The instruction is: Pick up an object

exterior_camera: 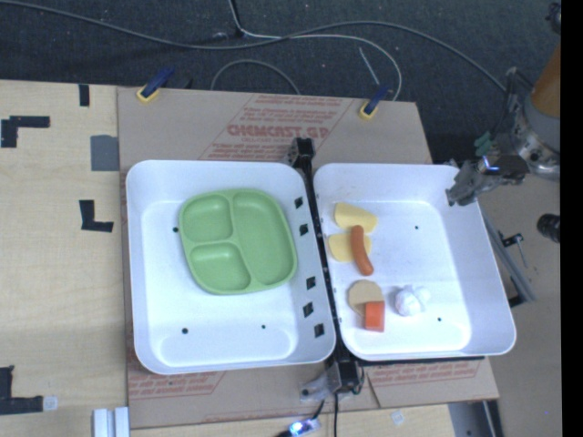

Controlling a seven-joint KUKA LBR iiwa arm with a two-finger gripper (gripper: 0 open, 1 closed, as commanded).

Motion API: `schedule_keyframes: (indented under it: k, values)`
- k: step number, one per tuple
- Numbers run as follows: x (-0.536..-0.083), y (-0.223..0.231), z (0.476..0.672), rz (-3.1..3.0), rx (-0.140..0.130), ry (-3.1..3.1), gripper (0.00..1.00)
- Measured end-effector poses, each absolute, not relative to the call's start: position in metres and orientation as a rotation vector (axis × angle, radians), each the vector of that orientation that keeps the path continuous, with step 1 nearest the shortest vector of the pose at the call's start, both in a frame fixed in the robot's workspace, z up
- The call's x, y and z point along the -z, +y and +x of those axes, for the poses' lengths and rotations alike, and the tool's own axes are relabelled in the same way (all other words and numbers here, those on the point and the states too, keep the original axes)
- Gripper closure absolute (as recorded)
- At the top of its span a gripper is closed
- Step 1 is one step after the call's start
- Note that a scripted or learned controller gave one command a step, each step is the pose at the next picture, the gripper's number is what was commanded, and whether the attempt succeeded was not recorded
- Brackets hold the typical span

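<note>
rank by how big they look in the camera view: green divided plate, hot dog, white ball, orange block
1. green divided plate, by far the largest
2. hot dog
3. white ball and orange block, which look about alike, too close to rank

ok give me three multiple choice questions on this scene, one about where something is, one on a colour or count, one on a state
1. Where is the green divided plate?
A. in the left bin
B. in the right bin
C. on the cardboard outside the bins

2. How many compartments does the plate have?
A. two
B. three
C. five

3. Where is the claw relative to the food pieces?
A. pressed onto the white ball
B. over the right bin's upper right rim, apart from them
C. resting on the plate

Answers:
1 A, the plate lies in the left bin.
2 B, ridges split it into three sections.
3 B, the claw sits at the right bin rim, away from the orange sausage and white ball.
</note>
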State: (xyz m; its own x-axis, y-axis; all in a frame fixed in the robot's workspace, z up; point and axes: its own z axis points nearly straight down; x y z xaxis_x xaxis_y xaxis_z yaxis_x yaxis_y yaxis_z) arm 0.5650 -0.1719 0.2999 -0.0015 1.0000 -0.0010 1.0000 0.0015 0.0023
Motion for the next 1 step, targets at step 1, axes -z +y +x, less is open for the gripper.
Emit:
schedule_keyframes:
  k: [1]
  values:
    - [-0.2953,-0.1290,0.5775,2.217,0.001,2.226,1.00]
